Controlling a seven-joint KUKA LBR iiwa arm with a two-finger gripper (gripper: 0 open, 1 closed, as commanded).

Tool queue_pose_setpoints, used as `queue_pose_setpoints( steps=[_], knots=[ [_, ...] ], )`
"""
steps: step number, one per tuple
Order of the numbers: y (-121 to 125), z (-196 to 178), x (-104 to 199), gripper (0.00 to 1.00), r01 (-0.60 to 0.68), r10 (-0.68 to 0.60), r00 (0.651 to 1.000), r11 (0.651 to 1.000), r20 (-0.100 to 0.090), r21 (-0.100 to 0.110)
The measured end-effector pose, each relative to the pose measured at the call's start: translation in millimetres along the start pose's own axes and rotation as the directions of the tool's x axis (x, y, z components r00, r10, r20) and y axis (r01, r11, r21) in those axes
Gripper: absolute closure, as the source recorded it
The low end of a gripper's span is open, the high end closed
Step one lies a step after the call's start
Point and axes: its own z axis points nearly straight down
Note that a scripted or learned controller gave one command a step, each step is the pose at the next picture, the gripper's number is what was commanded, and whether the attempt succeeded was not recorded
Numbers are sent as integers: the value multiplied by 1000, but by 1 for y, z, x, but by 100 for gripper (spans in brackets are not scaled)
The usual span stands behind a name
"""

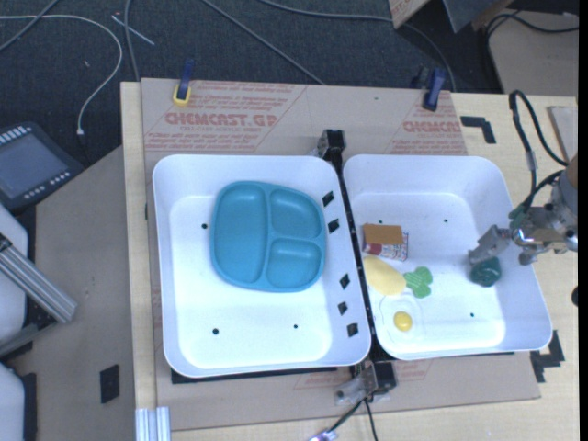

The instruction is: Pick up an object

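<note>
My gripper (508,248) hangs over the right side of the right bin (459,175), reaching in from the right edge. Its two grey fingers (486,243) stand apart, and nothing shows between them. A small dark green object (485,271) lies on the bin floor just below the left finger, close to it. Further left in the same bin lie a brown and red box (384,239), a yellow piece (386,278), a light green piece (420,281) and a small yellow and white piece (402,321).
The left bin (184,274) holds a blue divided plate (269,236). A black divider with clips (345,246) runs between the bins. Clamps (432,88) and cables (525,145) sit at the back and right of the bench.
</note>
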Motion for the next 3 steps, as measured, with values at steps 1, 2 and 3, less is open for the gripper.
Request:
queue_pose_setpoints(
  steps=[1, 2, 3],
  knots=[
    [3, -7, 0, 0, 4, -4, 1000, 1000, 4, -13],
    [-4, 46, -8, 0, 3, -3, 1000, 1000, 2, -7],
    [-5, 106, 1, 0, 4, -4, 1000, 1000, 1, -7]
  ],
)
